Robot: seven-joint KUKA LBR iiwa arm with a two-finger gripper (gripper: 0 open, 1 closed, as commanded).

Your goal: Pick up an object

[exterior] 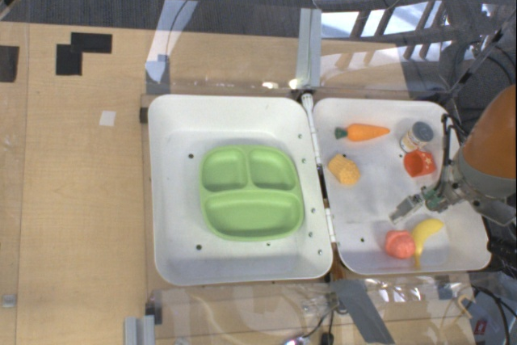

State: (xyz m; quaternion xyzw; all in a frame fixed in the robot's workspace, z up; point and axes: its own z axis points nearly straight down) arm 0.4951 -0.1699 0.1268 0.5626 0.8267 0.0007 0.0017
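While the pincer [406, 208] hangs low in the right bin [363, 246] just above the banana [427, 231], can't tell its state.

Green tray [251, 192], orange carrot [365, 132], yellow banana [427, 231].

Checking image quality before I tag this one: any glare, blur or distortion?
Camera view: sharp and evenly lit; bright reflections streak the clear panels behind the right bin; the green divided plate and toy carrot cast soft shadows; no obvious distortion.
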